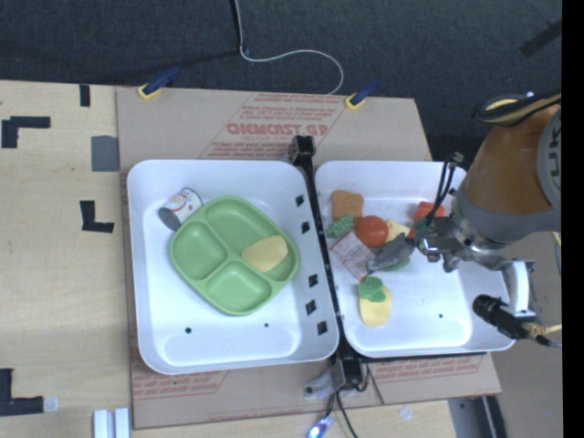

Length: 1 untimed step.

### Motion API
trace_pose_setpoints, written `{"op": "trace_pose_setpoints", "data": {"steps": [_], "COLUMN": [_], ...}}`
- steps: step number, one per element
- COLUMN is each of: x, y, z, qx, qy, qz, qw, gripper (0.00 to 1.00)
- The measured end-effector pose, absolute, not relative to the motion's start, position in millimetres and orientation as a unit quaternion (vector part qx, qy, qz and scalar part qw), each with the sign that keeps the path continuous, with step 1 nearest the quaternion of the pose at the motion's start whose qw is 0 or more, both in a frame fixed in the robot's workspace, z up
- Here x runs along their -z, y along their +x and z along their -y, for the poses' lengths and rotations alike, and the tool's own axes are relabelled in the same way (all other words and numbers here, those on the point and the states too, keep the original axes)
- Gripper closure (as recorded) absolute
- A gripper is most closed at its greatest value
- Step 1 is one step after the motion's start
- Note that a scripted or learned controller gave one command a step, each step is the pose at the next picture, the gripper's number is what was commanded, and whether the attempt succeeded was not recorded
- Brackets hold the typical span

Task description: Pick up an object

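Note:
The right bin [456,322] holds a cluster of small things: a tan piece [346,203], a red ball [371,230], a yellow bit [398,231], a red-orange piece [427,212], a clear packet [349,255] and a yellow item with a green top [373,302]. My gripper [427,245] hangs low over this bin's middle, just right of the cluster. A dark grey-green object [392,257] lies right at its tip, touching or nearly touching it. The grey and orange arm [511,190] covers the bin's right side.
The left bin [151,318] carries a green divided plate [228,258] with a yellow piece [265,253] in one compartment. A small white and grey object [180,208] lies beside the plate's upper left. A black divider [315,245] runs between the bins.

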<state>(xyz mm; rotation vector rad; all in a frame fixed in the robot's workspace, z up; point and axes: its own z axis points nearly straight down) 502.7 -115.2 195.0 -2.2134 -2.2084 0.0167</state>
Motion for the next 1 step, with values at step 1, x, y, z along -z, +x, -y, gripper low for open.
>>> {"op": "trace_pose_setpoints", "data": {"steps": [1], "x": [-200.4], "y": [505.2], "z": [115.1], "qx": [-0.0020], "qy": [-0.707], "qz": [0.708], "qw": [0.003], "gripper": [0.00]}}
